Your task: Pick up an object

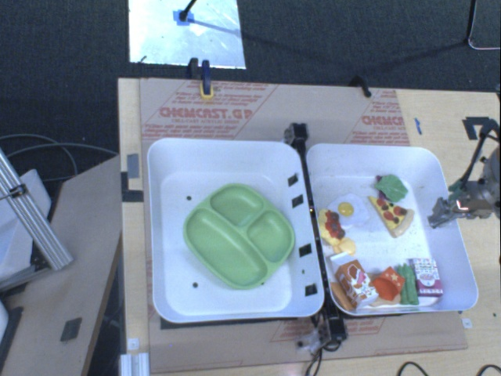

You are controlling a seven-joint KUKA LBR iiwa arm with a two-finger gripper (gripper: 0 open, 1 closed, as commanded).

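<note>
end effector (443,212): we see it over the right bin's (438,167) edge; grip we cannot tell
tray (239,236): left bin (168,210)

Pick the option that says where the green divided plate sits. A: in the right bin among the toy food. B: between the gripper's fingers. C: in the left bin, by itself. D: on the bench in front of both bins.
C: the green plate lies flat inside the left bin, while the toy pizza slice and the other food lie in the right bin.
</note>
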